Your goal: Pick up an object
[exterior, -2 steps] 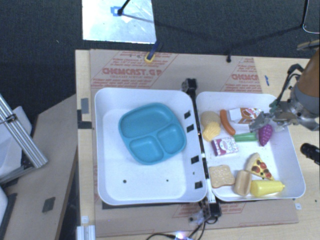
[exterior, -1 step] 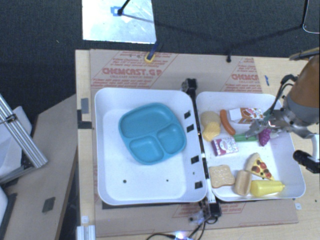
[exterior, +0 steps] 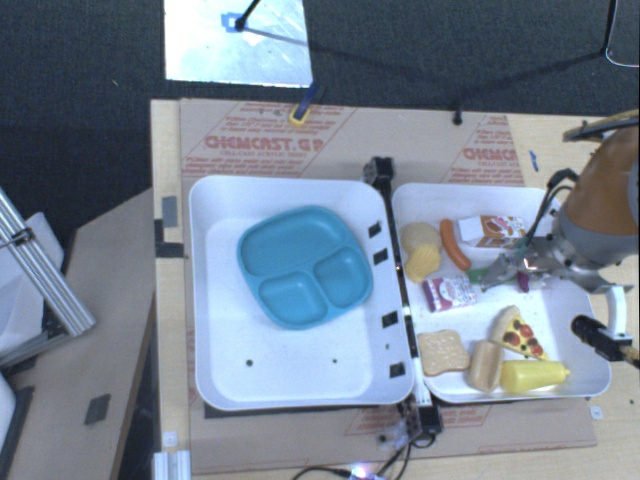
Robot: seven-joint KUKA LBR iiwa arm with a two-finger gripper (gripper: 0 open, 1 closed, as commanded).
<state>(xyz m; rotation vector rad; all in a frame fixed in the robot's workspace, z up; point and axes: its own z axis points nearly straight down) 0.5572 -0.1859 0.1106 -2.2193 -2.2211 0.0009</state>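
Note:
My gripper [exterior: 508, 268] reaches in from the right and hangs low over the middle of the right bin [exterior: 580, 298]. Just left of its tip lies a pink packet [exterior: 450, 293]. An orange sausage [exterior: 455, 244] and a white-and-orange box [exterior: 496, 230] lie behind it. In front lie a pizza slice [exterior: 518, 333], a slice of toast [exterior: 443, 351], a bread roll [exterior: 486, 366] and a yellow bottle [exterior: 533, 375]. A pale bun [exterior: 420, 236] and a yellow piece [exterior: 424, 261] sit at the bin's left side. I see nothing clearly between the fingers.
The left bin [exterior: 215, 298] bears a blue divided plate [exterior: 303, 265]. A black divider [exterior: 395, 278] runs between the two bins. The arm's orange band [exterior: 605, 193] rises over the right bin's far right corner. A black part [exterior: 598, 336] juts over the right rim.

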